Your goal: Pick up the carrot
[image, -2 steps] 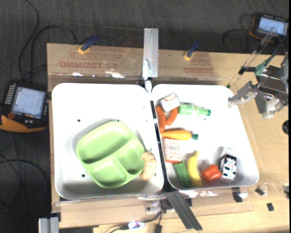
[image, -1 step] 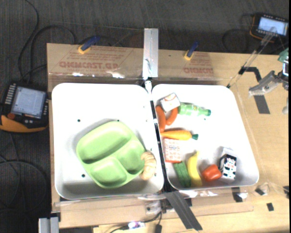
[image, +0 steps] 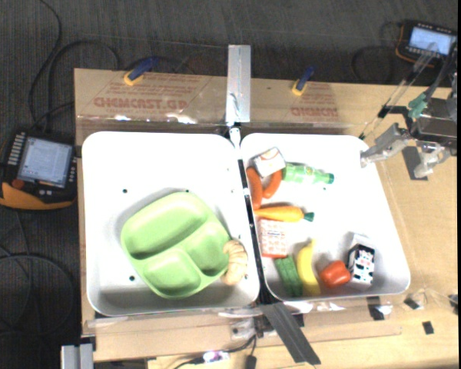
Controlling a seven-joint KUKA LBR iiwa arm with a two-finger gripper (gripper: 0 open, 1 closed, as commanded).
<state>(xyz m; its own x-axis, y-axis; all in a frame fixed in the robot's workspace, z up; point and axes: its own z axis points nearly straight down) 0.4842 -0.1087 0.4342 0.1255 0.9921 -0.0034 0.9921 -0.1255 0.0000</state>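
Nearest the camera, the right bin's [image: 384, 229] front holds a tomato [image: 335, 274] and banana [image: 307, 266]; the carrot [image: 283, 214] lies mid-bin, so my end effector [image: 415, 156], its opening unclear, should descend straight over it, avoiding the bottle [image: 307, 176].

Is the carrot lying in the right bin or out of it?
In it: the carrot lies flat inside the right bin, beside the banana.

Single fixed camera set above the bench [image: 415, 229], looked down at a slant, far enough to take in both white bins [image: 107, 160] side by side, surrounding dark floor included, arm side lay at right.
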